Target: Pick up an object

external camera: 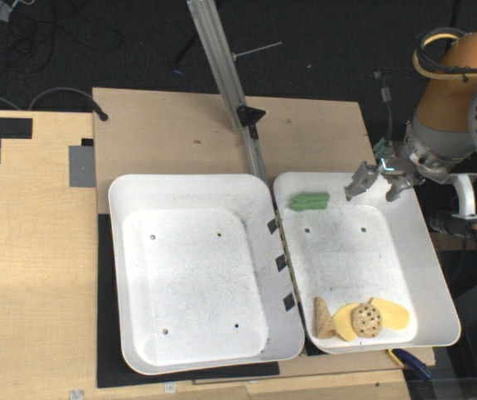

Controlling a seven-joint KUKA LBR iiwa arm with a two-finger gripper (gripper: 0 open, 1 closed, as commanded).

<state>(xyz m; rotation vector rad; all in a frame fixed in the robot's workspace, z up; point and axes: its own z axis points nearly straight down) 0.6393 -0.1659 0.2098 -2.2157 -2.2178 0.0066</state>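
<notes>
No writing or label can be read on anything here. The claw (378, 184) hangs over the far rim of the right bin (434, 286), its two grey fingers spread wide apart with nothing between them. Just left of it, inside that bin, lies a flat green block (309, 201). At the near end sit a tan cone (324, 318), a speckled cookie (366, 319) and a smooth yellow piece (391, 314), bunched together. The left bin (122, 223) is shallow white plastic with rounded corners.

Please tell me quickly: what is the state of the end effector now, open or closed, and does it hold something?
End effector: open, holding nothing, above the far right corner of the right bin, to the right of the green object.
</notes>
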